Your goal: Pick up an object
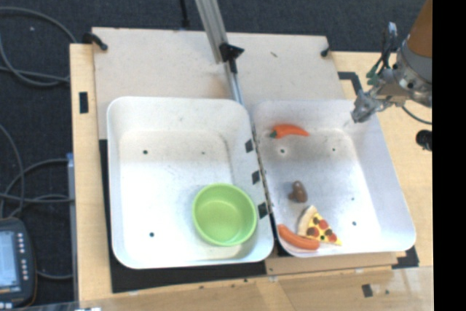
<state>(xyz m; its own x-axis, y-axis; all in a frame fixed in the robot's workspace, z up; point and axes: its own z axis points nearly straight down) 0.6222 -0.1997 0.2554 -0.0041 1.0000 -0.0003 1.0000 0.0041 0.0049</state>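
Hand [362, 113] above right bin [378, 178] far corner; grip state not discernible. Inside: carrot [289, 131], brown lump [298, 191], pizza slice [318, 226]. Left bin [145, 127]: 1 green bowl [224, 213].

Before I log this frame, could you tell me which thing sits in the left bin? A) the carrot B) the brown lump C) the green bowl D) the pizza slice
C: the green bowl rests in the left bin, near its front right corner; the other items lie in the right bin.
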